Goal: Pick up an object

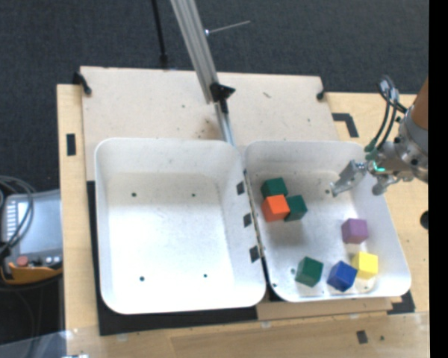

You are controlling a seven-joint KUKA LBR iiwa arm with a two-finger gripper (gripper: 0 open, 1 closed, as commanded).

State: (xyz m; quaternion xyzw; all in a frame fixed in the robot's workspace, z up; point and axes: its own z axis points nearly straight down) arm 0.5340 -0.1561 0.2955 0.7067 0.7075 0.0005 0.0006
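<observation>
Nearest my view, a blue block [343, 275], a yellow block [366, 263] and a green block [309, 271] sit in the right bin [313, 155], well below my gripper [358, 176]. I see its fingers spread apart, holding nothing. I judge the purple block [354, 230], just beneath, light and rigid; I'd pinch its flat sides.

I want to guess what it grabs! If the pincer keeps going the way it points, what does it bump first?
The pincer points left and slightly down, toward the cluster by the divider. It would probably meet the green cube beside the orange cube first, though height is hard to judge from above.
</observation>
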